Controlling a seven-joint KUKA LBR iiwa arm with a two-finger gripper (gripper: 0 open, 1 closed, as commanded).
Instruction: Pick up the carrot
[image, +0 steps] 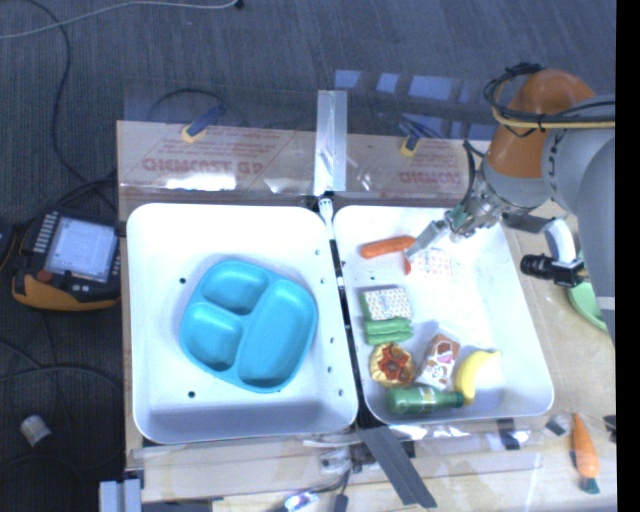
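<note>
Carrot (386, 246) lies flat in the right bin (520, 330), near its back-left corner, not lifted. We see the gripper (424, 240) just right of the carrot's tip, low over the bin floor; we cannot tell if the jaws are released or clenched. Left bin (160, 300) carries a blue divided plate (248, 324). Banana (473, 371) sits front-right.

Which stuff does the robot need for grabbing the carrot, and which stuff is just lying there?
Needed for the job:
carrot
gripper

Just lying about:
blue divided plate
banana
green bottle
toy pizza
second carrot, outside the bins
</note>
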